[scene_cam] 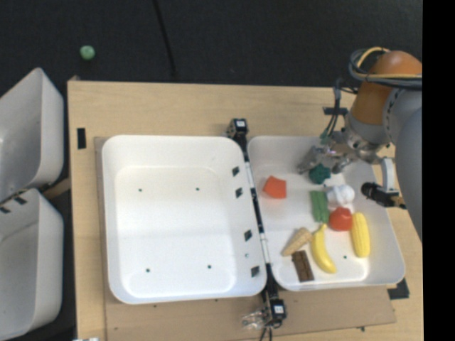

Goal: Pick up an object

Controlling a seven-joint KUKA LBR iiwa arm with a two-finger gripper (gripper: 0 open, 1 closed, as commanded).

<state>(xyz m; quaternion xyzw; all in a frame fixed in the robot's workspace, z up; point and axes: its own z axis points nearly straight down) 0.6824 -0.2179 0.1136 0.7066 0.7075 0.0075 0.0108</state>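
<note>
The arm is seen reaching in over the right bin [284, 272], with the gripper [323, 160] lowered near the bin's far edge. How far the fingers are spread cannot be told; they are blurred against the clutter, and nothing can be seen held between them. A dark green object [320, 174] lies directly under the gripper, apparently touching it or just beside it.

The remaining objects are gathered in the right bin's near-right part: an orange block [275, 187] alone toward the bin's left edge, a green piece [319, 206], a white object [340, 192], a red object [340, 219], a yellow cob [360, 234], a banana [323, 250], a beige cone [297, 241] and a brown bar [303, 266] near the front edge. The left bin [170, 219] is shown beside it on the bench [163, 101].

The task is judged to be at the grasp stage: the approach appears made, but no lift is evident. Closing on an object and raising it clear are left to be done.
</note>
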